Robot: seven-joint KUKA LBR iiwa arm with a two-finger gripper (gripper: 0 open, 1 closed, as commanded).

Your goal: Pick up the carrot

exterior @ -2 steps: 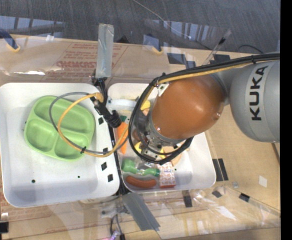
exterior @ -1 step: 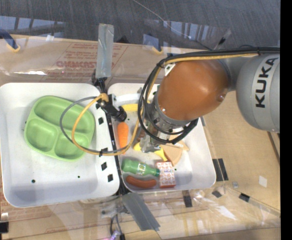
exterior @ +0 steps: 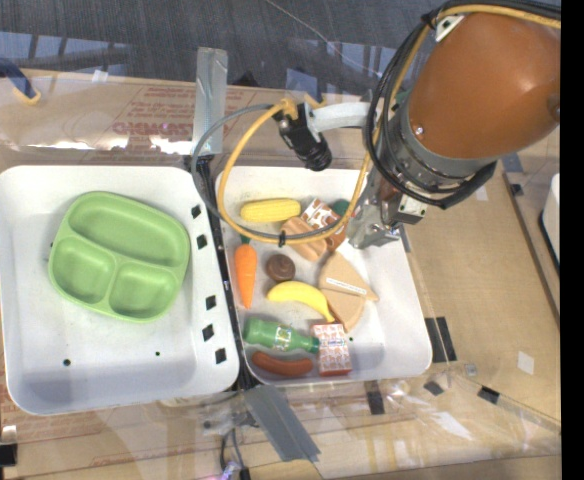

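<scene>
Small orange plastic carrot (exterior: 245,274) lies untouched at the right bin's left edge, two-finger metal gripper (exterior: 380,230) hovering right-of-centre, its state unclear, pickup all ahead.

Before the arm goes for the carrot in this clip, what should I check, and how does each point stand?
1. Carrot visible in the right bin: ok.
2. Carrot top uncovered: ok.
3. Room on its sides: not ok, bin wall close on one side, chocolate donut and banana near the other.
4. Gripper above the carrot: not ok, it sits toward the bin's far side.
5. Finger state: cannot tell.
</scene>
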